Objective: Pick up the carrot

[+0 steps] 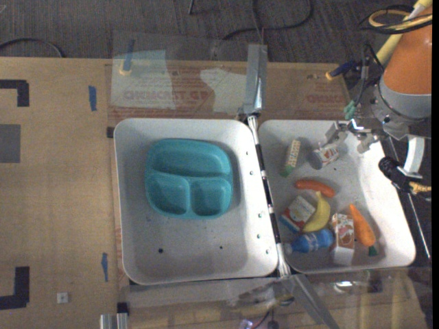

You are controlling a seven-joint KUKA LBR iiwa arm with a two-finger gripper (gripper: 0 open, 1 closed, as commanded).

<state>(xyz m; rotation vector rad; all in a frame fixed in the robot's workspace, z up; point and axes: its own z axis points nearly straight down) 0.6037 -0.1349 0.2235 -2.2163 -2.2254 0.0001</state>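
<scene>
The task was hardly begun, as far as I could judge. The carrot [362, 226] lay in the right bin [398, 204], near its lower right corner, just beside a small carton [343, 237] and untouched. The gripper [334, 144] hung over the upper part of the same bin, well apart from the carrot, and it held nothing that I could see — whether it was spread or pressed together I could not tell. A banana [319, 213] and a blue bottle [313, 241] lay between. The left bin [130, 204] carried a teal tray [188, 177]. What was left: to reach over, descend, grasp and lift.
</scene>
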